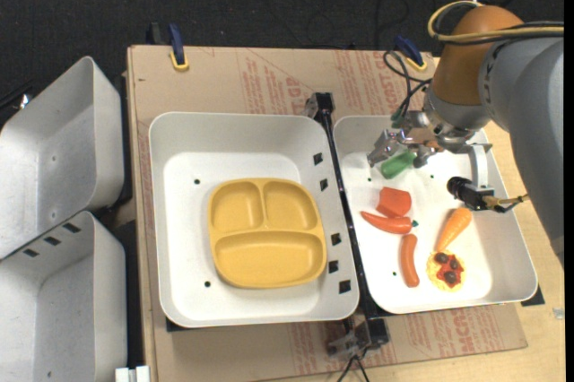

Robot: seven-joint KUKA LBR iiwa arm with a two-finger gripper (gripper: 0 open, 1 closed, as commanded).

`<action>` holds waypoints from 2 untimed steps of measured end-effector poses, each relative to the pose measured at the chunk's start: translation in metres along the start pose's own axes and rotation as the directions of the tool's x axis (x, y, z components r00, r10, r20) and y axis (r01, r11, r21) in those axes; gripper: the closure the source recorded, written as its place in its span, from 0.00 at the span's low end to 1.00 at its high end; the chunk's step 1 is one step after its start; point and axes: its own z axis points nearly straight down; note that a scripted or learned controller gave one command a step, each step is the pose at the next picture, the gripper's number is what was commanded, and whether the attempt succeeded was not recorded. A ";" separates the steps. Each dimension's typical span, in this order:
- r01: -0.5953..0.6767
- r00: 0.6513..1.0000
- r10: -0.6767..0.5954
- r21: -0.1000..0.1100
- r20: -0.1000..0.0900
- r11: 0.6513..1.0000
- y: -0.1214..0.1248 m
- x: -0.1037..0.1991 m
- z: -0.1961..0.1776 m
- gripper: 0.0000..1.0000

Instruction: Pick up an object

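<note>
Gripper (401, 152) sits low over the back of the right bin (511, 232), w/ a green object (395, 165) right at its tip; can't tell if the fingers are clamped on it or just touching. Nearby in same bin: red pepper chunk (394, 201), red chili (387, 222), sausage (409, 260), carrot (453, 229), small pizza slice (447, 271) (all lying loose, apart from the gripper). Left bin (170, 192) holds a yellow divided plate (266, 232).
</note>
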 end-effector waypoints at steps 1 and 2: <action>0.001 1.000 -0.001 -0.004 0.001 1.000 0.000 0.000 0.009 0.00; 0.001 1.000 -0.001 -0.009 0.003 1.000 0.002 0.000 -0.003 1.00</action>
